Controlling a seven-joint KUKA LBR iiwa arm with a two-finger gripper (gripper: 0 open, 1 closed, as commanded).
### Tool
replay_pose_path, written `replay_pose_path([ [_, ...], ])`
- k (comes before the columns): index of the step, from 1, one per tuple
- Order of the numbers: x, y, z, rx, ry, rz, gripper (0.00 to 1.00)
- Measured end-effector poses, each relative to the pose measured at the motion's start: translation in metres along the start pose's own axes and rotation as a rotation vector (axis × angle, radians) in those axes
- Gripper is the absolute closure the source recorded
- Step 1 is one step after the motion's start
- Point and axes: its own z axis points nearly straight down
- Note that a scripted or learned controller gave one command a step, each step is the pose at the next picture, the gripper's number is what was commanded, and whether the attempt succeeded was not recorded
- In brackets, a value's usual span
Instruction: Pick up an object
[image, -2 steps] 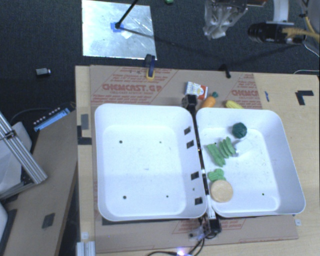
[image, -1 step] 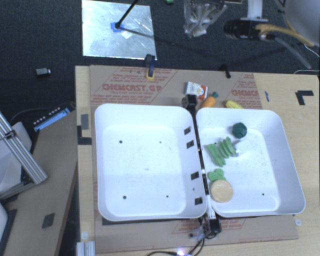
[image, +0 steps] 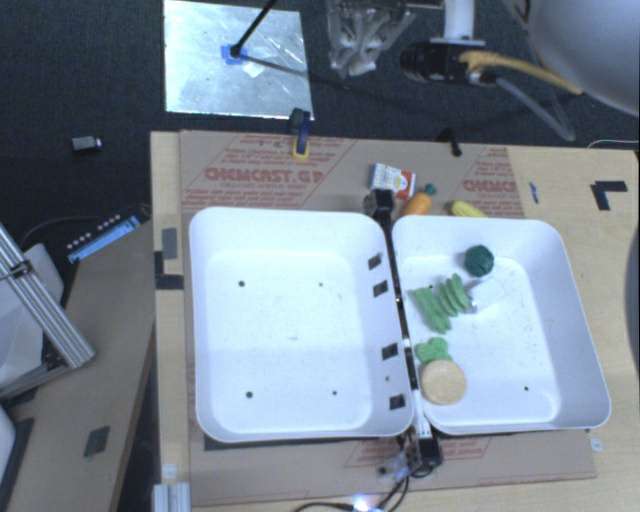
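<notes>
Two shallow white plastic bins sit side by side on a wooden worktop (image: 560, 170), over a brown printed cardboard sheet (image: 262, 172). The left-hand bin (image: 215, 240) shows bare floor with a few small dark holes. The right-hand bin (image: 575, 330) carries the loose objects, all gathered toward its left half.

A dark green rounded lump (image: 479, 261) lies near the far side of that bin. Just below and to the left of it rests a light green bunch of long pods (image: 443, 302), lying at a slant. Nearer the front, a small green leafy piece (image: 433, 349) touches the top edge of a tan round disc like a biscuit (image: 443, 382), which sits close to the seam between the two bins.

Beyond the far rim of the right-hand bin, on the worktop, lie an orange carrot-shaped toy (image: 418, 203), a yellow elongated toy (image: 467, 210) and a small white and red carton (image: 392, 179), all close together. A yellow and blue clamp (image: 300, 135) grips the far edge of the cardboard.

At the top of the view a pale metal piece with several prongs (image: 362, 35) hangs over the dark floor, well apart from the bins; I cannot tell whether this is the tool, nor how far it is opened. Nothing is seen held in it.
</notes>
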Motion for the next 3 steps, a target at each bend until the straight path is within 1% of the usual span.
replay_pose_path([
  [1,0.045,0.008,0.0,0.0,0.0,0.0,1.0],
  [2,-0.031,-0.071,0.037,0.008,-0.003,0.011,1.0],
  [3,-0.045,0.01,0.013,-0.005,-0.002,0.009,1.0],
])
